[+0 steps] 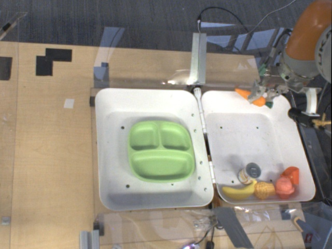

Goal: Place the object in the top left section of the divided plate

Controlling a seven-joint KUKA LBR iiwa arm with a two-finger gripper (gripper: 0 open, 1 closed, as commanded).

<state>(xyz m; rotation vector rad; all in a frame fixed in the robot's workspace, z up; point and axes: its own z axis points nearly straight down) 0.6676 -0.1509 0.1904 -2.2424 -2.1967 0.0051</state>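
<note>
The green divided plate (161,150) lies in the middle of the left bin (111,139), with two small sections at the back and one long section in front. Its top left section (143,135) holds nothing. My gripper (262,94) hangs over the back edge of the right bin (233,134), shut on an orange toy carrot (243,93). The carrot lies crosswise between the fingers, its orange tip sticking out to the left and its green end (270,104) to the right.
In the front right corner of the right bin are a banana (237,192), a small round can (252,170), an orange fruit (264,190), a pink-red fruit (284,187) and a red piece (292,174). A metal post (198,61) stands behind the divide between the bins.
</note>
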